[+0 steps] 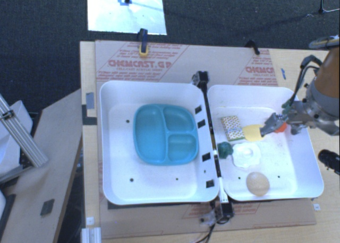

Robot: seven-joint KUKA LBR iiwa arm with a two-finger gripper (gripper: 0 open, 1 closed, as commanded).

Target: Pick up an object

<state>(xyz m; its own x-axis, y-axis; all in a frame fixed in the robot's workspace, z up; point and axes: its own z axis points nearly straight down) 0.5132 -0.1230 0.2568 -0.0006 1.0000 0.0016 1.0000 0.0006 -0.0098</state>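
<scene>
Over the right bin (313, 183), at about three o'clock from its centre, the gripper (273, 125) reaches in from the right, just beside a yellow object (254, 132) with something orange (281, 128) near its tip; I cannot tell how the tool is set. A patterned packet (232, 127) lies at nine o'clock of the yellow piece, a dark green item (224, 149) and a white round object (246, 154) at six o'clock, a tan egg (257, 183) lower still. A blue divided tray (164, 133) sits in the left bin (114, 178).
</scene>
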